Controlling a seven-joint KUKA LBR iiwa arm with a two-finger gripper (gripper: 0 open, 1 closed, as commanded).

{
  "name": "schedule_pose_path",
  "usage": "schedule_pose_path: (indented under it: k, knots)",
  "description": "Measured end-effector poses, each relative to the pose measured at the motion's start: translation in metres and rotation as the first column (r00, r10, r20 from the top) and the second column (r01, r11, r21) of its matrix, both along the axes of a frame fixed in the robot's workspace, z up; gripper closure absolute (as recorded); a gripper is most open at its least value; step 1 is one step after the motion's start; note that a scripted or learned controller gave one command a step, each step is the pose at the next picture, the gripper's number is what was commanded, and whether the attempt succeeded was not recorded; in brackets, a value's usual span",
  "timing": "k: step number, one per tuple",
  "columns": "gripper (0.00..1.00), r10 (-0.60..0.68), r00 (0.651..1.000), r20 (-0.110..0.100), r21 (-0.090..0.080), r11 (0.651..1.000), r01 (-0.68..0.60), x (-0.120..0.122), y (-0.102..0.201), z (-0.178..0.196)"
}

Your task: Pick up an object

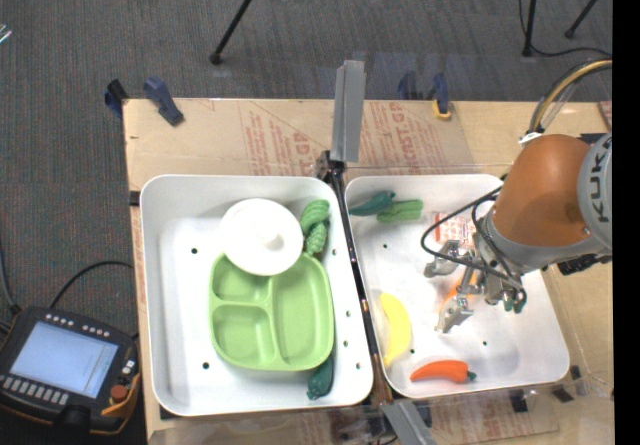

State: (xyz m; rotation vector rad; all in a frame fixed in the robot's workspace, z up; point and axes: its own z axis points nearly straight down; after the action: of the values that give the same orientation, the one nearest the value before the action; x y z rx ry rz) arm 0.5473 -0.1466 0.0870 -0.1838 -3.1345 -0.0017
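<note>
At the far left, on the grey carpet beside the bench, lay a black handheld control pendant with a pale screen (65,363). The left shallow white bin (165,313) held a light green plastic tray with three compartments (270,313). A round white plastic lid or plate (262,236) overlapped the tray's upper left corner. Just right of that disc, against the bin's right wall, lay a green ridged toy vegetable (316,225). A darker green toy piece (320,380) lay at the tray's lower right corner, near the bin's front wall.

Between the bins a grey upright post (348,118) rose from the cardboard-covered bench top (220,133).

The right shallow white bin (540,358) held a dark teal toy piece (372,202) and a brighter green toy piece (402,211), touching or nearly so, at its upper left. A yellow toy banana (396,326) lay along the bin's left side, toward the front. An orange toy pepper with a green stem (440,371) lay near the front wall, just right of the banana's lower end. A small red-and-white printed packet (452,229) lay further back, partly hidden by the arm's cables.

The two-finger gripper (458,311) hung over the middle of the right bin, below the grey arm's orange band (540,195). I could not tell how the claw stood, since it was tangled with cabling and too small to read. A small orange object (451,292) showed right at the claw, but whether it was gripped was unclear. The banana lay to the claw's left, near it; the pepper lay in front of it, apart.
</note>
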Motion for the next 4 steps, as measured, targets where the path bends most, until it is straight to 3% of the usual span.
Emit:
schedule_pose_path:
  k: [1, 2, 3, 4]
  knots:
    - [0.0, -0.025, 1.0, 0.0, 0.001, 1.0, 0.025, -0.007, 0.005, 0.0]
    - [0.0, -0.152, 0.988, -0.001, 0.001, 0.988, 0.152, -0.006, 0.019, 0.0]
    - [0.0, -0.311, 0.951, 0.002, 0.0, 0.951, 0.311, 0.007, -0.034, 0.0]
    - [1.0, -0.304, 0.953, 0.003, 0.0, 0.953, 0.304, 0.008, -0.033, 0.01]
